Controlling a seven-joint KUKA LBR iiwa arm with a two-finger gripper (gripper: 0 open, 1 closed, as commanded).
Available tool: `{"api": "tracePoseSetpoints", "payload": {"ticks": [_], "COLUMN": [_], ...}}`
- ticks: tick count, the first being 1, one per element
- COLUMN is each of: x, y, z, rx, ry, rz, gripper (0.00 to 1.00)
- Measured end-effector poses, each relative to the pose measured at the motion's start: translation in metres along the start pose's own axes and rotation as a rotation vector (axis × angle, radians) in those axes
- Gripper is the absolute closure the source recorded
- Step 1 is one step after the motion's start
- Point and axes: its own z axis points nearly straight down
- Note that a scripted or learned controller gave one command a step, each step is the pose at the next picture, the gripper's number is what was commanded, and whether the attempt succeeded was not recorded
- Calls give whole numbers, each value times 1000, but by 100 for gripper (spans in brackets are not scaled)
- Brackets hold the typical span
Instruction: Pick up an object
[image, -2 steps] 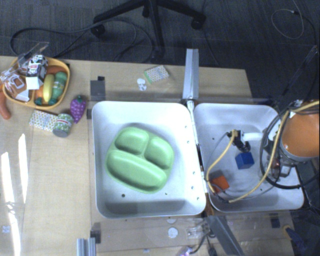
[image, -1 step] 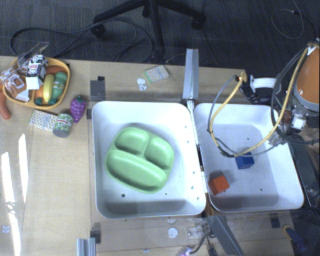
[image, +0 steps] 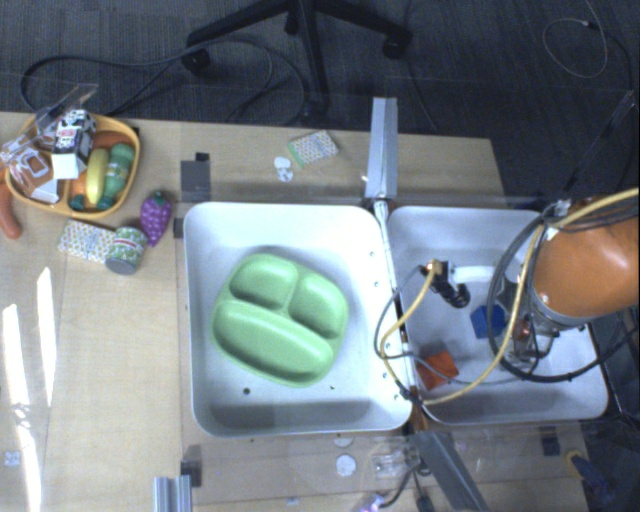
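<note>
The left bin (image: 200, 330) holds one thing, a green tray (image: 280, 318) with three shallow wells, lying a little tilted in the middle of the bin floor. It looks like moulded plastic: light, stiff and smooth, probably slippery on its rounded outer edge. It is too wide to span, so the likeliest hold is on a thin part, either the rim or one of the ridges between the wells, pinched from above.

The right bin (image: 580, 400) holds smaller pieces. An orange block (image: 438, 366) lies near its 7 o'clock corner, and a blue piece (image: 487, 321) sits near the middle, just beside the arm. Both look small, hard and light, easy to pinch across their width; the orange one lies close to the bin wall, which may crowd the approach. A yellow cable (image: 400, 310) loops across the divider between the bins.

The arm (image: 585, 275) hangs over the right bin at 3 o'clock. The hand is hidden beneath the orange band, so I cannot tell whether it is released or clenched, or holding anything.

On the table at 10 o'clock stand a yellow bowl (image: 125, 185) of toy food, a purple grape bunch (image: 155, 215) and a small can (image: 126, 250). Its label and the packets nearby are too blurred to read.
</note>
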Motion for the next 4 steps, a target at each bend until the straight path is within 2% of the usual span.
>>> {"api": "tracePoseSetpoints", "payload": {"ticks": [1,2,3,4], "x": [62,28,71,39], "y": [59,50,-51,17], "z": [-201,-14,16,16], "rx": [0,1,3,-4], "ry": [6,0,15,13], "rz": [-15,55,-13,-8], "gripper": [100,100,100,100]}}
